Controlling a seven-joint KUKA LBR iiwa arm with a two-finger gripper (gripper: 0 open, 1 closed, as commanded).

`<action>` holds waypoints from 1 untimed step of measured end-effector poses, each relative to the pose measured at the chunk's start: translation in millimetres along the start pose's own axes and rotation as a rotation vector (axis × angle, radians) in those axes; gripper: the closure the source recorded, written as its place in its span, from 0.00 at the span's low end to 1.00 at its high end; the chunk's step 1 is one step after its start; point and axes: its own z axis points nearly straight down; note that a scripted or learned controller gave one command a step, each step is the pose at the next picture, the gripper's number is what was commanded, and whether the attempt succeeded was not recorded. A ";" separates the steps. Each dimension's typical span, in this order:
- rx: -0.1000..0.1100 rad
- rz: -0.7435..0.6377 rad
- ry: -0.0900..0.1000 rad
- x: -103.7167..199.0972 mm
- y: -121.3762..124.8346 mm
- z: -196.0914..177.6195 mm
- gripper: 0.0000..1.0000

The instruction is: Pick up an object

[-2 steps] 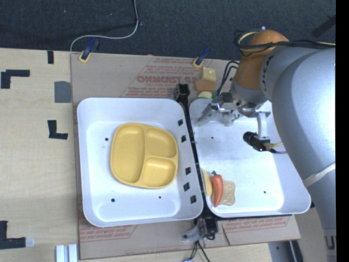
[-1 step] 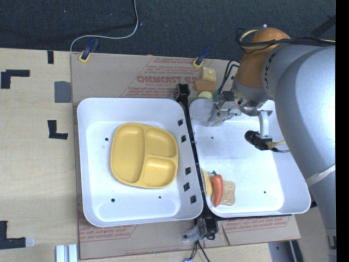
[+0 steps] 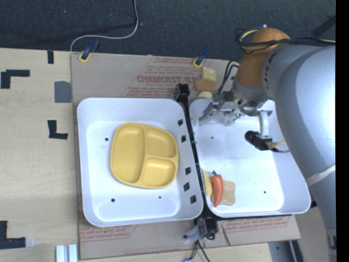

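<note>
Camera view: slanted look down on two white bins side by side.
Arm [image 3: 305, 91]: grey with orange band, reaching in from right over far edge of right bin [image 3: 272, 162].
Gripper [image 3: 221, 111]: low at right bin's far left corner; grasp state impossible to tell.
Orange object [image 3: 217, 189]: lying in right bin's near left corner, on a pale item [image 3: 228, 192], well apart from gripper.
Yellow divided plate [image 3: 144, 154]: flat in left bin [image 3: 92, 162].
</note>
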 end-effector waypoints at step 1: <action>-0.001 0.003 0.001 8.7 -17.9 9.8 0.00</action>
